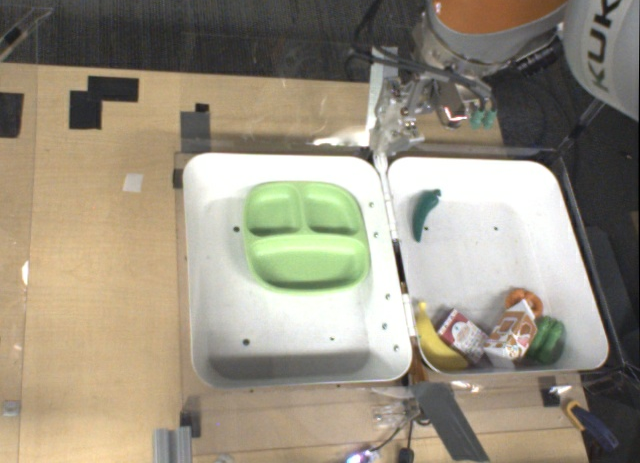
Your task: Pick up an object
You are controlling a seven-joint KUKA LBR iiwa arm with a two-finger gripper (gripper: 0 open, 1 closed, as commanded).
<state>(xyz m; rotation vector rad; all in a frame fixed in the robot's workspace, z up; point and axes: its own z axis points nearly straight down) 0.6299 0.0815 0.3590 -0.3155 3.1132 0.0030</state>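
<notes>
Your gripper (440, 106) is hanging above the far rim of the right bin (500, 201), pre-grasp; I cannot tell how the jaws are standing. Nearest target, a teal pepper-like toy (425, 213), is lying below them, near the divider. Next you're needing a descent straight over it, clearing the rim.

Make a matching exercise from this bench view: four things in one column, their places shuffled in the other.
1. green divided plate
2. dark green pepper
3. banana
4. gripper

A. right bin's near left corner
B. beyond the bins' far edge
C. left bin
D. alone in the right bin's far left part

Pairs: 1-C, 2-D, 3-A, 4-B
</notes>
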